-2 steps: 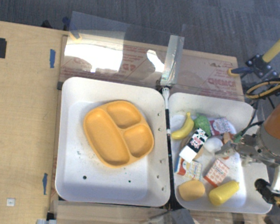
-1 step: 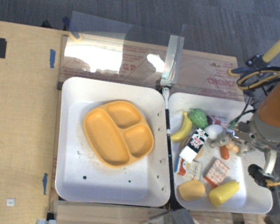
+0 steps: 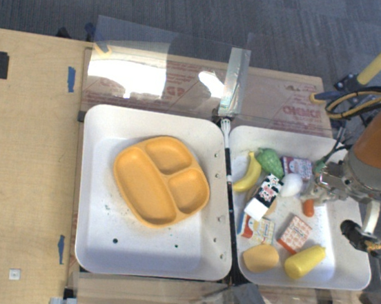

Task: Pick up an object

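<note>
Smooth yellow bottle (image 3: 305, 260) beside rounded orange lump (image 3: 261, 257), glossy white bin (image 3: 351, 277)

Orange divided plate (image 3: 162, 180) in a white bin (image 3: 95, 191); yellow banana (image 3: 248, 173), green toy (image 3: 270, 160), black-and-white spotted carton (image 3: 267, 191).

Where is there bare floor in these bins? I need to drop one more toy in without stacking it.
The left bin has bare white floor all around the orange divided plate, widest along its front and left. The right bin is crowded: banana, green toy, cartons and yellow pieces fill its left and middle, with the gripper over its back.
</note>
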Robot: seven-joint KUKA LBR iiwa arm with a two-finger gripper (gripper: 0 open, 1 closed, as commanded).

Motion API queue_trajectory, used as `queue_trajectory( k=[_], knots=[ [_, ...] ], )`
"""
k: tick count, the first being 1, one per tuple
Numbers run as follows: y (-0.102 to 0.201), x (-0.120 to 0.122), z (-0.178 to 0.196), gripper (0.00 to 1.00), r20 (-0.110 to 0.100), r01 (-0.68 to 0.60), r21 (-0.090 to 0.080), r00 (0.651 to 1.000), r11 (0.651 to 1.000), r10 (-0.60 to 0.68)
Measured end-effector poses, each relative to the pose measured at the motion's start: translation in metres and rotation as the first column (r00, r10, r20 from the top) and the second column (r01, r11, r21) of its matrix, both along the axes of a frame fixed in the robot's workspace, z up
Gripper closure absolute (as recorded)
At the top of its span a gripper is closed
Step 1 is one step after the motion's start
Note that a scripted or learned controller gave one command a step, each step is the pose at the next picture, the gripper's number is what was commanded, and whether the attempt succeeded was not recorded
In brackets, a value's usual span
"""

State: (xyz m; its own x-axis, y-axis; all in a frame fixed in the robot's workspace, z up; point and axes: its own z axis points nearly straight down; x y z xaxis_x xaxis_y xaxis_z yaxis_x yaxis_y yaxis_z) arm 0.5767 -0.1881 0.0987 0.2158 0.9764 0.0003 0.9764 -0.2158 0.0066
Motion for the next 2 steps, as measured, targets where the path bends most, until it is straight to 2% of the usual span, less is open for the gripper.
queue_trajectory(
  k=[1,2],
  knots=[
    [0.074,0.027,0.092,1.00,-0.001,0.175,0.003,0.985,0.985,-0.175],
    [0.119,0.078,0.131,1.00,-0.003,0.276,0.003,0.961,0.961,-0.276]
  ],
)
